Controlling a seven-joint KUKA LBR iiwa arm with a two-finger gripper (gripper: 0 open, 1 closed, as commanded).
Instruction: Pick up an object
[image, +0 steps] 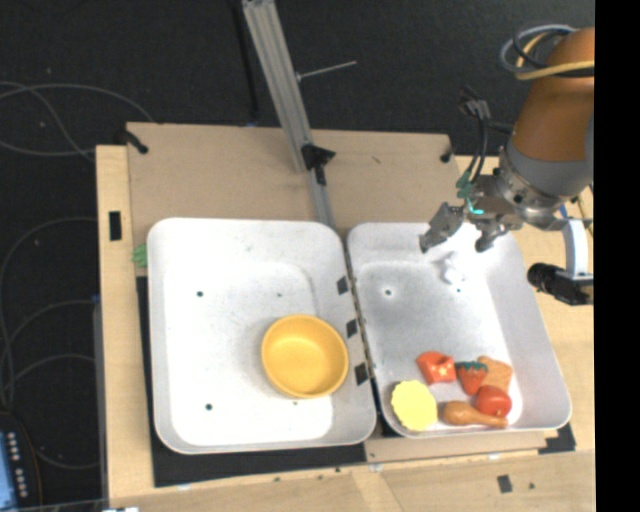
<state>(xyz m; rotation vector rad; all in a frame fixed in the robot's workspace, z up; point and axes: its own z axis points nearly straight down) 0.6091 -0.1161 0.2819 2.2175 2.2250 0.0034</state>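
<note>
On the worktop (230, 175), the end effector (463, 235) hung open, gripping nothing, above the right bin's (400, 300) far edge.

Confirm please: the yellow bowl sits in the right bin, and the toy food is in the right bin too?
Not quite. The camera view shows the yellow bowl in the left bin, not the right one. The toy food is indeed in the right bin, at its near edge.

Right bin (520, 300) as landmark, its far and middle floor bare and open from above, toy food cluster (463, 388) crowding its near corner, yellow bowl (304, 355) just beyond its left wall, slanted metal post (290, 100) rising past its far-left corner
</note>
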